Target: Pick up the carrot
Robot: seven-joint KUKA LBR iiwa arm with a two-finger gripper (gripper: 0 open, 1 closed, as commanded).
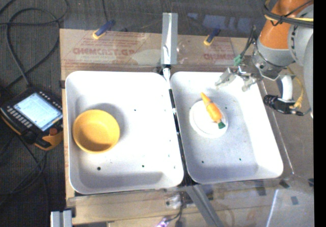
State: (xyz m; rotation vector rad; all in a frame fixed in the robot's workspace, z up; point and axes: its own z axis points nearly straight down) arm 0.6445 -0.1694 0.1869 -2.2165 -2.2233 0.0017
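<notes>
An orange carrot (212, 110) with a small green tip lies at a slant across a white disc (205, 121) in the right bin (254, 139). My gripper (235, 81) hovers over the far right corner of that bin, up and to the right of the carrot and apart from it. Its two pale fingers (224, 79) are spread, with nothing between them, so it is open.
A yellow bowl (96, 130) sits at the left side of the left bin (127, 165). A handheld control pendant (33, 114) lies off the bench to the left. Cables run across the floor behind. A metal post (169, 37) stands between the bins at the back.
</notes>
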